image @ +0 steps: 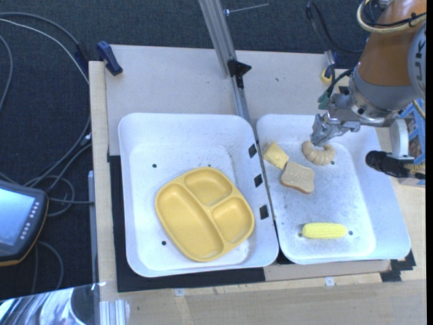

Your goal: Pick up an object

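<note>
The right bin (379,208) holds a tan ridged pastry (320,155) at its far side. A yellow cheese wedge (275,156) and a slice of bread (298,177) lie close together near the bin's left wall, and a yellow corn cob (324,231) lies at the front. My gripper (324,134) reaches in from the right and hangs directly over the pastry, its tip touching or just above the pastry's top edge. Nothing is visibly lifted off the bin floor.
The left bin (128,137) carries a yellow divided plate (205,212). A slanted metal pole (218,26) rises along the divide between the bins. A blue clamp (108,57) sits at the bench's far left corner, and cables and a screen (17,222) lie off the bench to the left.
</note>
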### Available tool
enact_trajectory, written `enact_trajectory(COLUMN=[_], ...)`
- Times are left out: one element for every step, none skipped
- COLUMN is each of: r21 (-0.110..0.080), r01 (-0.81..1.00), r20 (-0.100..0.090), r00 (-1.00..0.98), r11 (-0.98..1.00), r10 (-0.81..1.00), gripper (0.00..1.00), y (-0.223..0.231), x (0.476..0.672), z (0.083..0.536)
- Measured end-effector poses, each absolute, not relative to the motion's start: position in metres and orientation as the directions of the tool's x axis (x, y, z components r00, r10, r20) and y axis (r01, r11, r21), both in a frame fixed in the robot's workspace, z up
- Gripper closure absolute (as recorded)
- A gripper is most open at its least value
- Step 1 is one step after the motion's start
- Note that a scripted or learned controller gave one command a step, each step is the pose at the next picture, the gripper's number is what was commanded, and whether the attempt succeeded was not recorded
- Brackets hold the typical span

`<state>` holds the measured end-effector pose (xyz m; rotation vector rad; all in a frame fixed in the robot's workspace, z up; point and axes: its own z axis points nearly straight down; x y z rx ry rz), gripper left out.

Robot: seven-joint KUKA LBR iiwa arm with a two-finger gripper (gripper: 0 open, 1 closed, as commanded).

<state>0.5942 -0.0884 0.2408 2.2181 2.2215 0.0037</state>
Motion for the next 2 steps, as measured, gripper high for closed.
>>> enact_trajectory(r21=[-0.002,0.002], r01=[1.0,1.0], r20=[0.003,0.003], r00=[-0.006,-0.008], r11=[0.006,0.008], r10=[1.0,1.0], gripper=[1.0,1.0], y=[-0.037,0.024], x=[0.597,0.604], z=[0.23,0.238])
